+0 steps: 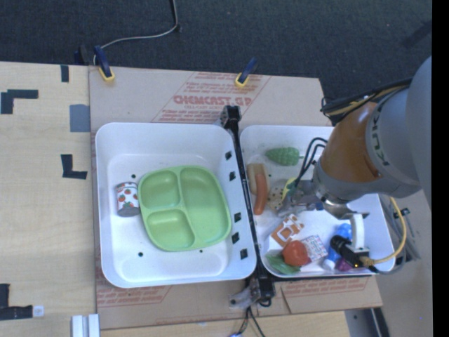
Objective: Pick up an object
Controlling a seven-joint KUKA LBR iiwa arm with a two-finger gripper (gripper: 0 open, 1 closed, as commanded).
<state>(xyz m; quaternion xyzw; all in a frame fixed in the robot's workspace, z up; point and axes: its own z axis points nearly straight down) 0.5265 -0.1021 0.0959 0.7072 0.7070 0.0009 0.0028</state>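
Arm [372, 153] reaches in from the right, over the right bin [317, 133]. Gripper [293, 196] sits low in the middle of that bin, wrist with orange band above it. Finger spread: cannot tell, the wrist body and clutter mask the tips. Nothing visibly held.

Just left of the gripper lies a hot dog toy [258, 188], near the divider between the bins. Its long axis runs top to bottom in view, roughly parallel to the divider, one end toward the far rim, the other toward the near rim. Whether the gripper touches it is unclear.

Other contents of the right bin: green leafy toy [283, 156] near the far side, beyond the gripper; orange-and-white patterned piece [286, 229] just nearer than the gripper; red tomato-like toy [297, 252] at the near rim; blue item [343, 230] to its right.

Left bin [112, 188]: green divided plate [185, 208] lying flat at centre, small strawberry-print cup [127, 199] on its side touching the plate's left edge.
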